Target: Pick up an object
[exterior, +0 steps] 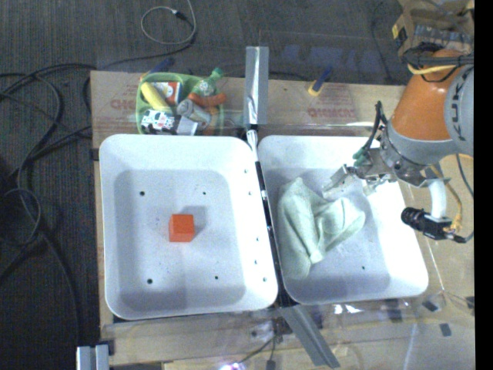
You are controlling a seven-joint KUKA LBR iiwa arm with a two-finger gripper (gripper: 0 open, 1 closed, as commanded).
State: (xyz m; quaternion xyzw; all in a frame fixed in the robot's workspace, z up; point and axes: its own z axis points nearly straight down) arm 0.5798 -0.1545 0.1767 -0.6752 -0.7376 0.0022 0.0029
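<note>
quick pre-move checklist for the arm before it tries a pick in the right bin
1. Target present: pale green cloth lies crumpled in the right bin: ok.
2. End effector over the cloth's upper right edge: ok.
3. Finger opening: cannot tell.
4. Cloth already held: cannot tell.
5. Cloth inside the bin walls, not draped over the rim: ok.
6. Other candidate: orange cube sits alone in the left bin, away from the arm: ok.

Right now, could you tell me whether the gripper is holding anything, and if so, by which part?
It cannot be told. The gripper sits at the upper right edge of the pale green cloth in the right bin, but no grasp is visible.
</note>
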